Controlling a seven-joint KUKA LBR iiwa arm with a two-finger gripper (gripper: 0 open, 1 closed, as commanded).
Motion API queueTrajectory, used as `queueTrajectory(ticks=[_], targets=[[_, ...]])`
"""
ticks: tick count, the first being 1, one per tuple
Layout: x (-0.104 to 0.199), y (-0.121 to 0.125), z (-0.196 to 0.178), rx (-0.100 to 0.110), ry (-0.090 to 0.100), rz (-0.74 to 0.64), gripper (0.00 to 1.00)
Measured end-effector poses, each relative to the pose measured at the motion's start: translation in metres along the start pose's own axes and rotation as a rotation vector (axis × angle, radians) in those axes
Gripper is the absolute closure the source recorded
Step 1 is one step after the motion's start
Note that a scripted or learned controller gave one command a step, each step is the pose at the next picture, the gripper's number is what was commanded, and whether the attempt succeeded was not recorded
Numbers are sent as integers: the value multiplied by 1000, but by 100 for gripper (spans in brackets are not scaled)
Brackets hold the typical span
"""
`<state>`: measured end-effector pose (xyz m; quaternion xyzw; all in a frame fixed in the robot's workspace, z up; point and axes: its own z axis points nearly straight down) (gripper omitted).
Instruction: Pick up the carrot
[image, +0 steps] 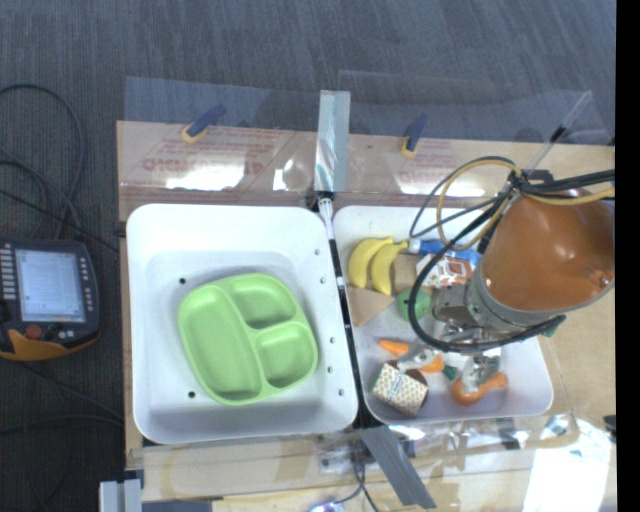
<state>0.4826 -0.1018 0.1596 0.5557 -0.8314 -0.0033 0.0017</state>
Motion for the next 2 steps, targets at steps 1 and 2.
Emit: queueTrajectory(ticks=[1, 2], targets=[[-2, -5, 61, 15, -4, 63, 0], [-4, -3, 54, 11, -5, 61, 100]])
